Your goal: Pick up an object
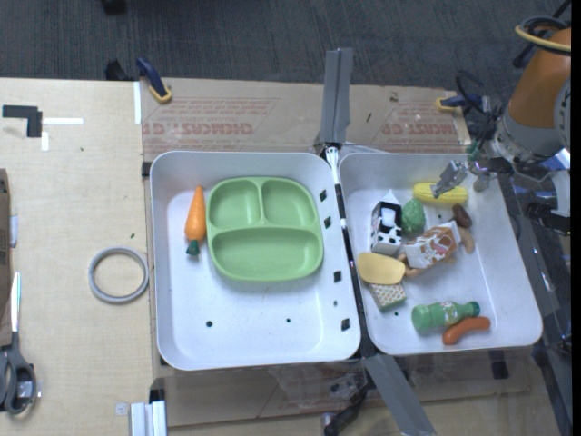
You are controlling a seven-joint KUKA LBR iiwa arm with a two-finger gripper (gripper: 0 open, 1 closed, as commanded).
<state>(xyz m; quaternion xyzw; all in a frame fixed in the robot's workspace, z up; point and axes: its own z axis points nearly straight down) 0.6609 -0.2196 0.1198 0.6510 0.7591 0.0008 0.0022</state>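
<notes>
1. Claw point(448, 182) low over the far edge of the right bin point(517, 271), tips at the near end of the yellow corn cob point(439, 193); impossible to tell whether spread or closed, and nothing clearly held.
2. Likely target: that corn cob, lying on its side near the bin's far wall, just beside a small green lump point(414, 214). Probably hollow plastic: light, stiff, a bit slick. Best gripped across the middle, where the sides run most even (rounded ends would squirt out).
3. Other toys close by: a black-and-white carton point(387, 228), a tan wedge point(380, 268), a green bottle point(442, 315), an orange sausage point(466, 330). Smooth, hard, mostly rounded.
4. Left bin point(168, 271): a glossy green divided plate point(265, 228) and a tapered carrot point(194, 218) beside it.
5. Tabletop point(64, 207): pale wood, bearing a grey ring point(118, 274).
</notes>
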